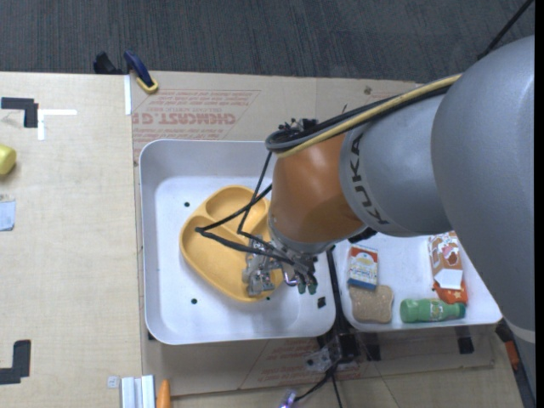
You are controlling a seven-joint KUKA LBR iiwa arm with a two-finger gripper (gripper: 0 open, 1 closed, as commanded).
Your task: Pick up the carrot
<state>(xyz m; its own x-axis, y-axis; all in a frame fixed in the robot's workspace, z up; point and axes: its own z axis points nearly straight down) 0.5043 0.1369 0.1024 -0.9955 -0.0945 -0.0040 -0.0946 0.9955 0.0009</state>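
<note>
My gripper (pixel 265 276) reaches down into the left white bin (pixel 161 253), right over the near right edge of a yellow divided plate (pixel 212 228). The orange wrist band and the grey arm (pixel 399 160) cover the right part of this bin and the back of the right one. I cannot make out a carrot; the wrist hides whatever lies under it.
The right bin (pixel 480 317) holds a small carton (pixel 363 269), a tan biscuit (pixel 372 304), a green bottle (pixel 432 310) and a red and white packet (pixel 448 270). A yellow object (pixel 5 160) lies at the bench's far left. Black cables (pixel 229 228) trail across the plate.
</note>
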